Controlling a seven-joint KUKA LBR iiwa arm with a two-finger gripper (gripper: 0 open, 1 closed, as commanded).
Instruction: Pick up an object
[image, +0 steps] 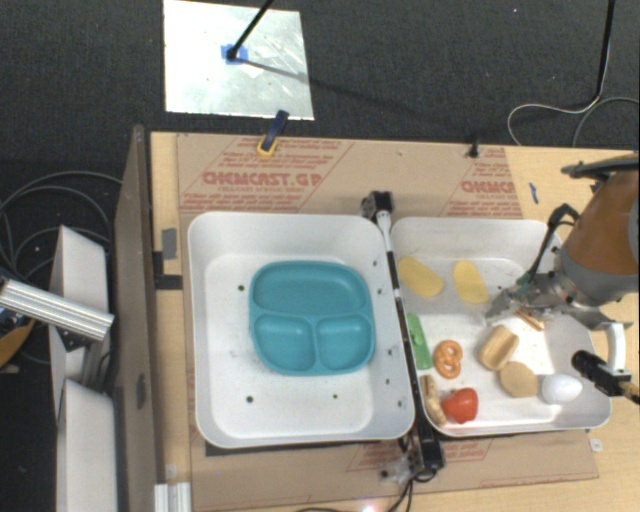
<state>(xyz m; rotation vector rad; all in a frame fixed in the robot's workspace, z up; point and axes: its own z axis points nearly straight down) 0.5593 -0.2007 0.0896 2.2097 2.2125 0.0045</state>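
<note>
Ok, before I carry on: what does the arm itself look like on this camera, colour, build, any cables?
The arm comes in from the right as a rounded, bulky body, orange-brown on its upper part and grey below. Dark, thin cables loop along its left side. The gripper end is a cluster of small grey and dark metal parts, too blurred to make out finer detail or markings.

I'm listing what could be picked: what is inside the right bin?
The right bin holds two yellow pieces, a green strip, an orange pretzel shape, a red tomato, two tan rolls and a white egg. The arm covers the bin's far right corner.
</note>
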